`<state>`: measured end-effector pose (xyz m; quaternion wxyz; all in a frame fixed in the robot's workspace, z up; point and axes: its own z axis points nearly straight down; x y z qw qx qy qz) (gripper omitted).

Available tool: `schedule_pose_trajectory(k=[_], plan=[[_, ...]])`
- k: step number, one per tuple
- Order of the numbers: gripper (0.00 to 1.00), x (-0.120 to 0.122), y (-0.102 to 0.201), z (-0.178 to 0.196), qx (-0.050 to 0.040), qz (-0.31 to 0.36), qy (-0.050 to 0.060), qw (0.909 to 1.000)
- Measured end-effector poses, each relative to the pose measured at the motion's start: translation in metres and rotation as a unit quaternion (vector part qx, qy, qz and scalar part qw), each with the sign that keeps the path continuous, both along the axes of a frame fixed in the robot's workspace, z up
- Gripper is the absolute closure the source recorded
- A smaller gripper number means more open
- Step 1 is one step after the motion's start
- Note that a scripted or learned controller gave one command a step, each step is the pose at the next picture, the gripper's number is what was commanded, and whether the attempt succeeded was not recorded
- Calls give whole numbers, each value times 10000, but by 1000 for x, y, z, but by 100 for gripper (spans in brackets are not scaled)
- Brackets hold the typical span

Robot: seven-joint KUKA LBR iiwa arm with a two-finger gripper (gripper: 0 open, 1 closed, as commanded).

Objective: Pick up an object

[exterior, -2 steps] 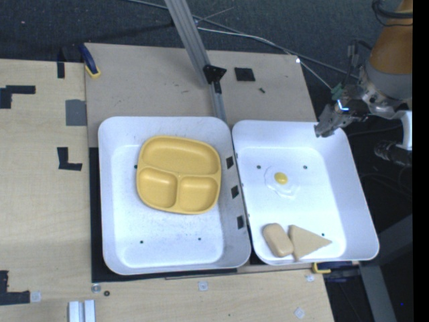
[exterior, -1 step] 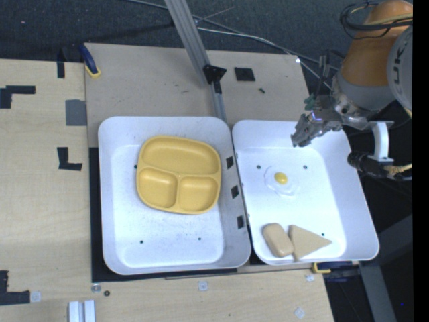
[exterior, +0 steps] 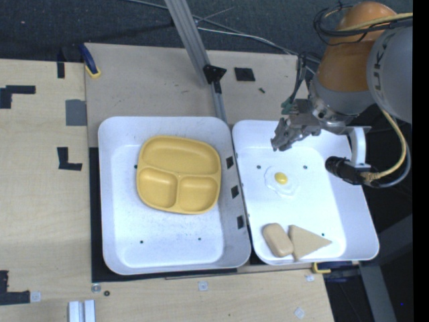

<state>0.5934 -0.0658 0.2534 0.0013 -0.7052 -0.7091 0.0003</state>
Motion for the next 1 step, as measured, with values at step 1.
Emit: schedule_pose_trajectory(k=[1], plan=[[100, -7, 56, -1, -3, 3, 2, 10000]])
